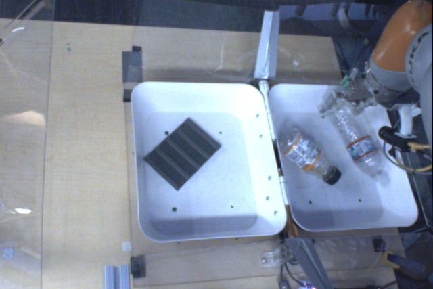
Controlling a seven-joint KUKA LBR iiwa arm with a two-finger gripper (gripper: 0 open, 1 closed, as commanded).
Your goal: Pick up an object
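From my remote station, the gripper (348, 88) hung over the right bin's (399, 210) far edge; its jaws' state I couldn't tell. Two plastic bottles (308, 156) (358, 142) lay below; a dark ridged pad (183, 152) occupied the left bin (203, 227).

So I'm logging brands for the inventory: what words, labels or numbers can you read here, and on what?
No text can be read in the camera view.
Crumpled plastic bottle with dark cap: orange-and-white label band, print too blurred to read.
Clear plastic bottle: red-and-blue label band, too small and blurred to read.
Dark ribbed pad in the left bin: no markings visible.
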